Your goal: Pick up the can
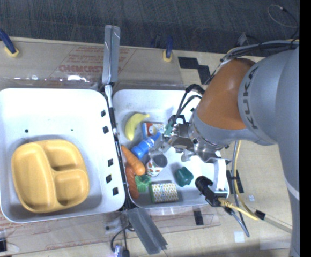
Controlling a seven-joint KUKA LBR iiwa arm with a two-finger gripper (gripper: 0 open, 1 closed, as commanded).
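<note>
A can [164,191] with a green and tan patterned label lies on its side near the front wall of the right bin [198,98]. A smaller round tin [156,164] with a grey top and a white and red side stands just behind it. My gripper [171,136] hangs over the middle of the right bin, beside a blue bottle [143,146] and a red and white packet [154,128]. It is behind the lying can and apart from it. The grey and orange arm hides the bin's right part.
A banana [134,123], a carrot [133,161], a green cup [184,176] and a small green item [142,183] crowd the right bin. The left bin [16,100] holds a yellow compartment tray [49,173]. A divider [110,138] separates the bins.
</note>
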